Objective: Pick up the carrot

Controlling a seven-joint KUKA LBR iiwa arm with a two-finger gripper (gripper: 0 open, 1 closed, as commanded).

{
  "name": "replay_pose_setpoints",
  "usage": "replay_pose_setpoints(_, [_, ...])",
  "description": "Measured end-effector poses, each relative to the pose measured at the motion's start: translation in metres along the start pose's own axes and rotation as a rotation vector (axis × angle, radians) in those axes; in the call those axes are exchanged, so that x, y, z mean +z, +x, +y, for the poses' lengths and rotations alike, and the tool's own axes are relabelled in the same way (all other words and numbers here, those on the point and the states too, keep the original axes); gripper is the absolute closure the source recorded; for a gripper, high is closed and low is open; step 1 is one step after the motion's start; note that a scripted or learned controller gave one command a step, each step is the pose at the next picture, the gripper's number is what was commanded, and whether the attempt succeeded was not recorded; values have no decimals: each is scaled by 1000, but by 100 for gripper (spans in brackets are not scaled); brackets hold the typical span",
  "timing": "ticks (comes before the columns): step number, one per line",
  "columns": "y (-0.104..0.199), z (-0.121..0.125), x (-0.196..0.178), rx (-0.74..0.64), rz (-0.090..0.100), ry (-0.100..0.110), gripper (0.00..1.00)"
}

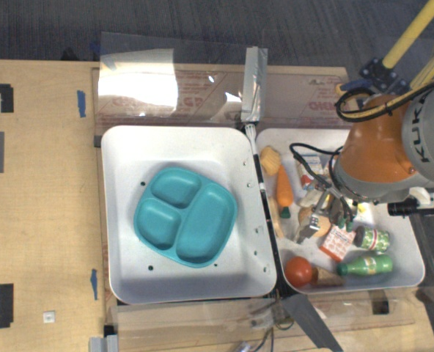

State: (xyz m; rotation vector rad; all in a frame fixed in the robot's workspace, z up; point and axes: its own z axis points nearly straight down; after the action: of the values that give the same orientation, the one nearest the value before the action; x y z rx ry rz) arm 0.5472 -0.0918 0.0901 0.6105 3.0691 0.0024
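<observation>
While the grey arm [393, 145] with its orange band reaches in from the right, the pincer [321, 213] hangs low over the right bin [415, 270], and whether it is released or clenched I cannot tell; its metal parts blur into the clutter beneath. Nothing shows plainly between its tips. Just to its left lies the carrot [284, 186], orange, lengthwise along the bin's left wall, apart from the pincer and resting on the bin floor. Above the carrot's far end, a touch further from the pincer, sits a small yellowish, potato-like piece [270, 159]. Just below and to the right of the pincer there's a small red-and-white packet [337, 242], and beyond it a green bottle [366, 266] lying on its side, with another small dark bottle [372, 237] just above that. Down to the lower left of the pincer, a red tomato [300, 271] sits near the bin's front corner. Well off to the left, across the divider, the left bin [122, 160] holds a teal three-section plate [185, 215], lying flat.
</observation>
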Motion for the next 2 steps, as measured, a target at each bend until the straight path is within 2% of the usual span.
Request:
replay_pose_setpoints(1, [-4, 2, -13, -2, -14, -3, 100])
replay_pose_setpoints(2, [51, 37, -99, -55, 0, -2, 100])
